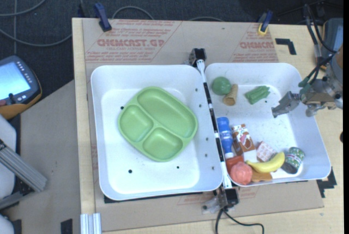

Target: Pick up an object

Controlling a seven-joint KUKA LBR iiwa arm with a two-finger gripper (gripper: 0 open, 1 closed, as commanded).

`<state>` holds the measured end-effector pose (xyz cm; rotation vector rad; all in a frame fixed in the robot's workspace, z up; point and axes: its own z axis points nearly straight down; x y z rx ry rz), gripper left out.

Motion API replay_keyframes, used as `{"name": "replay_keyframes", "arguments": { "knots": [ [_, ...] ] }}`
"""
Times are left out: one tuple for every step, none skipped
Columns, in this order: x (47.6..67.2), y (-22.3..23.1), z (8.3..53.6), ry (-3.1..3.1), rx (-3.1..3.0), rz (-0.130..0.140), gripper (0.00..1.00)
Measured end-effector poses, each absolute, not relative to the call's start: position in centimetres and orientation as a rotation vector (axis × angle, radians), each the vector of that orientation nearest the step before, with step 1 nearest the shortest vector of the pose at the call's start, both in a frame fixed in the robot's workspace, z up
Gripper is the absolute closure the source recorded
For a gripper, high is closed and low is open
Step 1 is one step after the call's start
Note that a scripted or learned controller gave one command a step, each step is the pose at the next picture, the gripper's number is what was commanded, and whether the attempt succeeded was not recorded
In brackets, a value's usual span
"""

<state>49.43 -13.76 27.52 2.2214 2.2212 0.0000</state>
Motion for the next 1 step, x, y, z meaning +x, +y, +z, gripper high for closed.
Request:
{"name": "replay_keyframes", "arguments": {
  "knots": [
    [54.37, -8.81, 15.62, 2.236, 2.222, -0.007, 0.00]
  ]
}}
